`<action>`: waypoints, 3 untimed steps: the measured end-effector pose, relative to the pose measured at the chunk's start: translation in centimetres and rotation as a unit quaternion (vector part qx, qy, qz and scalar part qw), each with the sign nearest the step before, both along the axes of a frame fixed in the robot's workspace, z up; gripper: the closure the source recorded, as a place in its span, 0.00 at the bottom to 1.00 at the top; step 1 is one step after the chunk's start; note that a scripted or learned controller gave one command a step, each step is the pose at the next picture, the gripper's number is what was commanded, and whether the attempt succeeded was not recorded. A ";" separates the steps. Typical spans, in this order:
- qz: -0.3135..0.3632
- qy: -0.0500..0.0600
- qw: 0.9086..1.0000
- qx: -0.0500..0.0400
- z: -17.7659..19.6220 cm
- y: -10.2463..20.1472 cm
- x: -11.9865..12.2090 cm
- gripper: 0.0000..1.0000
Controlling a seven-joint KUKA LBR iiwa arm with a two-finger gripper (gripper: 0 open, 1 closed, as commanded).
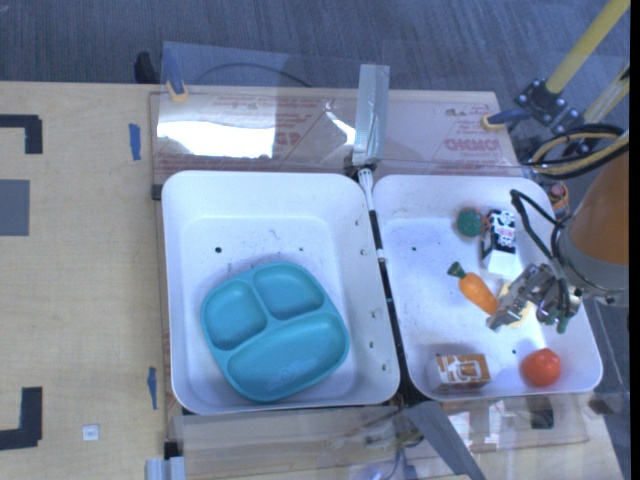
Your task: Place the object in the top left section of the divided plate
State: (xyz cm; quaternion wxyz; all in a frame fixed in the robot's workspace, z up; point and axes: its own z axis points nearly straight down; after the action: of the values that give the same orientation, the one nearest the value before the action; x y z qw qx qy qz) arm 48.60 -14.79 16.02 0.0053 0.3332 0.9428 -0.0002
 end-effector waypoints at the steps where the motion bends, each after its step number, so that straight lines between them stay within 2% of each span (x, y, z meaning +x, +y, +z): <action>1: 0.004 0.002 1.000 0.001 -7.3 4.6 -0.4 1.00; 3: 0.098 0.001 0.995 -0.001 -7.3 5.4 -0.4 1.00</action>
State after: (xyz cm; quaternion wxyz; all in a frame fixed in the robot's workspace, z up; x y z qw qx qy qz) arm 48.24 -9.38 8.76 0.0052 0.2395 0.9709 -0.0010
